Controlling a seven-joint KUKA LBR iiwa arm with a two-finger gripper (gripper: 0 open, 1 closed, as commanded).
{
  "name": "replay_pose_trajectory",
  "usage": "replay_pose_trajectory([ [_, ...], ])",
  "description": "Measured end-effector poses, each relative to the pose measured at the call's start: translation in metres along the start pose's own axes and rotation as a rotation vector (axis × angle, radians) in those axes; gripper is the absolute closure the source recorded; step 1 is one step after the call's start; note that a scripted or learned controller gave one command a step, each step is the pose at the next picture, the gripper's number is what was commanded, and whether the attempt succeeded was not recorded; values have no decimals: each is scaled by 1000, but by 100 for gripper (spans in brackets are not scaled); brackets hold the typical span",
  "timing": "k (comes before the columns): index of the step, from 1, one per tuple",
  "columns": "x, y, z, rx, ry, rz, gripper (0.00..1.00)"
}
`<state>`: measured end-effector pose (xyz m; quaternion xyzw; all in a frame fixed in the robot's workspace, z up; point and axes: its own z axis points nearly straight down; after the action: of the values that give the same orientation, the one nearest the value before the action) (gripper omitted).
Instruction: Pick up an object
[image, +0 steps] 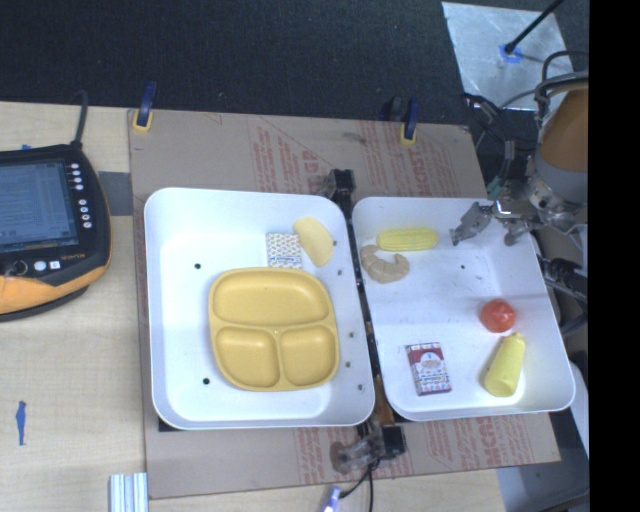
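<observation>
Wooden bench (60, 380) under brown cardboard sheet (250, 150), two white bins side by side. Left bin (170, 300): yellow divided plate (273, 327) in the middle, small patterned packet (284, 250) just above plate, pale yellow piece (314, 240) right of packet. Right bin (530, 395): corn cob (407, 239) at top, tan pastry (385, 265) just below corn, red ball (497, 315) well right of pastry, yellow bottle (504, 365) under ball, red card box (428, 368) left of bottle. Gripper (492, 228) over right bin's top right corner, right of corn, fingers spread wide, nothing between. Tablet w/ orange case (45, 230) far left of left bin.
</observation>
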<state>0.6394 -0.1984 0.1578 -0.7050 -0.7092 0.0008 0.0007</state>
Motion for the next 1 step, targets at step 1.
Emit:
replay_pose_trajectory([
  [1, -13, -88, -14, 2, -2, 1, 0],
])
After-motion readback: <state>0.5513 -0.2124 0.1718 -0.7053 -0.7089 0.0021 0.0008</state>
